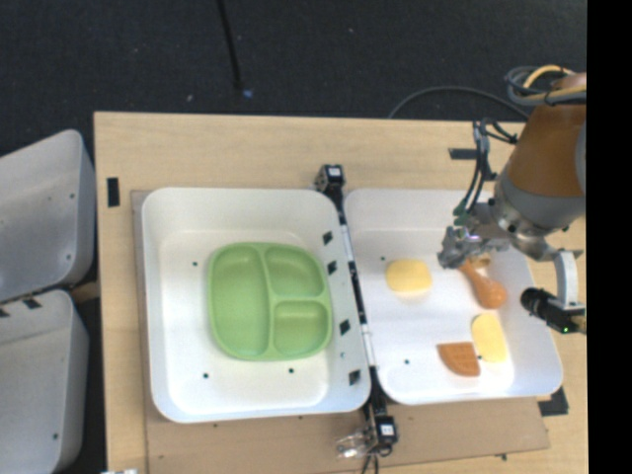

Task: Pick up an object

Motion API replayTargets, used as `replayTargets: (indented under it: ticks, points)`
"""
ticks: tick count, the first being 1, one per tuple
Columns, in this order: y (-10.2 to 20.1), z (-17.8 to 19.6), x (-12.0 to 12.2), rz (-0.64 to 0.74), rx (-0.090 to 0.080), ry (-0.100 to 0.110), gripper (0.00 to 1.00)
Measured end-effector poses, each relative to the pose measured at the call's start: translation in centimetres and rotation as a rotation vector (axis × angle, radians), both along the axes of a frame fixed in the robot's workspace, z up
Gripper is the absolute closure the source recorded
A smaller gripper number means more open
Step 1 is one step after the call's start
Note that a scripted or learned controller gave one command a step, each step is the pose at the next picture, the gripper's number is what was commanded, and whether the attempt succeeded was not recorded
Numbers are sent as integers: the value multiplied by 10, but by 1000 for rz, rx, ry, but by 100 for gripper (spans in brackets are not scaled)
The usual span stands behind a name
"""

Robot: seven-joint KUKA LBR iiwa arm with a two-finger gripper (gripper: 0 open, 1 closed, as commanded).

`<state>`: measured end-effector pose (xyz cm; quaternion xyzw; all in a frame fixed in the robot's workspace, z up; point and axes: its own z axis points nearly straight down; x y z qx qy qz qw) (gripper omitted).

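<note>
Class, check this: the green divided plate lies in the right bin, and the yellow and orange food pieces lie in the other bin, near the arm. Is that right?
Not quite. The camera view shows the green divided plate in the left bin, not the right. The rest holds: the yellow and orange food pieces lie in the right bin, near the arm.

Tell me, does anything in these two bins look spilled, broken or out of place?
Nothing stands out. The green divided plate lies flat in the left bin; the food pieces sit loose and apart in the right bin, where the end effector is.
</note>
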<state>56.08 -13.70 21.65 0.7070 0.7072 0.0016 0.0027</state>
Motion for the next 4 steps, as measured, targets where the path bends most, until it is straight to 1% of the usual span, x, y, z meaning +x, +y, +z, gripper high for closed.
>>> replayTargets:
  ticks: [1,2,3,4]
  points:
    - [62,1,5,7,3,5,100]
    - [117,18,11,8,3,3,100]
    - [164,17,9,6,3,6,100]
    - [218,15,9,8,3,5,100]
